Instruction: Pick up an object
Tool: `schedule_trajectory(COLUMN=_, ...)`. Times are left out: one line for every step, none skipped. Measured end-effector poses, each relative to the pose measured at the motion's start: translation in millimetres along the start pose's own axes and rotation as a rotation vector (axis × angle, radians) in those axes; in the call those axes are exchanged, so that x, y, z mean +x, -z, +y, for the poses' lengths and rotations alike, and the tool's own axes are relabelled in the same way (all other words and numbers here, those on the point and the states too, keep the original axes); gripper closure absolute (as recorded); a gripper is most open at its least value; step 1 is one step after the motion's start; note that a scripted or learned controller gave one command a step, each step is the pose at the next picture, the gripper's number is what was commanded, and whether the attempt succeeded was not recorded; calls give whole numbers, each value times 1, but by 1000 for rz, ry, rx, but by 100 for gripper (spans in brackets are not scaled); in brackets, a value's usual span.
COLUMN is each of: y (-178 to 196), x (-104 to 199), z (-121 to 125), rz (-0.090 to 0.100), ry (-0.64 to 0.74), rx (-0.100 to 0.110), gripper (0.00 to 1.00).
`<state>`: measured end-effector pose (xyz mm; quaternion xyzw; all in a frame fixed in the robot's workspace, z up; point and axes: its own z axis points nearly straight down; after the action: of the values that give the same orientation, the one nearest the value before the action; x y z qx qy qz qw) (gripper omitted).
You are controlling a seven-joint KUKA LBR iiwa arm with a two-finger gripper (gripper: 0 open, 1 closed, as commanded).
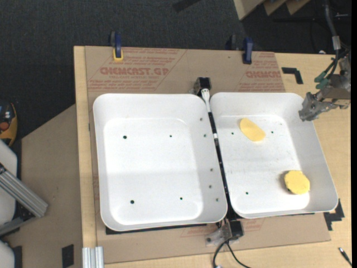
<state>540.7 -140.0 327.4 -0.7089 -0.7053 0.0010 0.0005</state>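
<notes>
Over the right bin's (312,149) far right corner, gripper (308,111) hangs apart from both yellow pieces (252,130) (296,182); grip state indiscernible, nothing picked yet.

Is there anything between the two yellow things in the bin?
No. In the camera view, only bare white bin floor lies between the yellow oval piece and the yellow round piece.

two yellow objects (252,130) (296,182), right bin (268,159)

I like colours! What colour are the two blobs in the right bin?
Yellow, seen in the camera view.
</notes>
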Motion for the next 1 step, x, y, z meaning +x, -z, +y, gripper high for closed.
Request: schedule_trajectory(y=-18, x=66, z=-5, rz=3, ry=10, rx=1, gripper=100)
